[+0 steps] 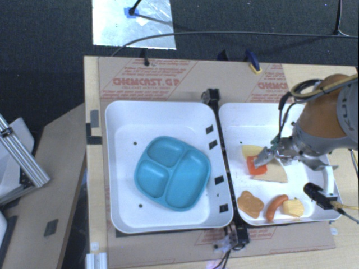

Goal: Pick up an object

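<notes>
Right now, my readout from the overhead camera:
Arm: I see it reaching in from the right, low over the right bin (235,114).
Gripper (261,162): its tip sits down on the red piece (257,168) near the middle of the right bin; I cannot tell how the tool is set, or whether it has anything.
Red piece: it lies between a yellow block (252,150) on its far side and a pale flat slice (275,175) touching its right side.
Near edge of right bin: I count a brown toy bread piece (250,204), a sausage (276,206) and a yellow chunk (293,208), left to right.
Left bin (120,128): I see a blue divided plate (171,172) lying in its middle.
</notes>
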`<control>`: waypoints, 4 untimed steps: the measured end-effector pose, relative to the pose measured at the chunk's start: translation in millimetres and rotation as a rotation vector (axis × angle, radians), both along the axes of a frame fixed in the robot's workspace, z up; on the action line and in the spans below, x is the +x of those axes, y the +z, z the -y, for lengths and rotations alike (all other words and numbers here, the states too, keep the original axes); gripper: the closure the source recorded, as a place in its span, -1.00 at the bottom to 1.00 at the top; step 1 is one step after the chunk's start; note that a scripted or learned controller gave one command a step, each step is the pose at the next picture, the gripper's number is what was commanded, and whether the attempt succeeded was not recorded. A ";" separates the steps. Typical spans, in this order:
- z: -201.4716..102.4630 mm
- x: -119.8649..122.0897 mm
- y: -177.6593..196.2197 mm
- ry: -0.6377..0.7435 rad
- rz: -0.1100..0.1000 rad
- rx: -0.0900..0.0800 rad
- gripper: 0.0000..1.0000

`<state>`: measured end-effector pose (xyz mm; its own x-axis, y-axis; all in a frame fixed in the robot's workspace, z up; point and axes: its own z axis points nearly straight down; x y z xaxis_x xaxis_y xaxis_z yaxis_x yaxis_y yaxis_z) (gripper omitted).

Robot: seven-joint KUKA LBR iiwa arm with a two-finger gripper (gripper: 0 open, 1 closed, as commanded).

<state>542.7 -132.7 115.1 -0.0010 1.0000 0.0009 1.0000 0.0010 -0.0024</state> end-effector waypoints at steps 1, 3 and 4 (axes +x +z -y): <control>3.5 5.0 -25.6 0.000 0.020 -0.011 -1.00; 6.2 1.0 27.4 -0.001 0.007 -0.002 1.00; 11.1 -3.1 72.8 -0.001 0.007 -0.002 1.00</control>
<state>539.7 -143.9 188.0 -0.0004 1.0000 -0.0013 1.0000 0.0004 0.0043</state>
